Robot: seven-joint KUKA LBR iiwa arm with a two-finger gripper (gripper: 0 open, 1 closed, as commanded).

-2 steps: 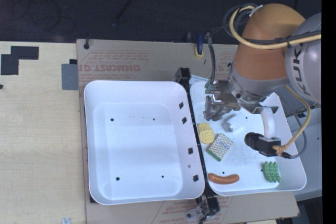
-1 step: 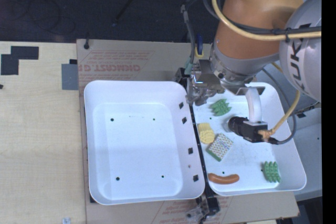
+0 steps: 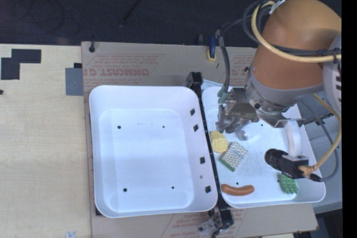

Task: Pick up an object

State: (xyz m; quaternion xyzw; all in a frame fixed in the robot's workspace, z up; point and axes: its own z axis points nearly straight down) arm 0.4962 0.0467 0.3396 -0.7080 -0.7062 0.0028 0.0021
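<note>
Yellow disc (image 3: 218, 144), ridged like a waffle, lies in the right bin (image 3: 262, 176), close to the wall it shares with the left bin (image 3: 145, 147). Touching the disc's right edge is a small green-and-white checkered block (image 3: 233, 155). Nearer the front rim lies an orange-red sausage (image 3: 237, 189). The gripper (image 3: 231, 130) hangs just above the disc and the block; from here I cannot tell whether it is open or closed. A green leafy piece (image 3: 288, 184) sits at the far right corner.

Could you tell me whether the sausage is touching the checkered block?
Apart: the camera view shows a plain gap between the sausage and the checkered block.
</note>
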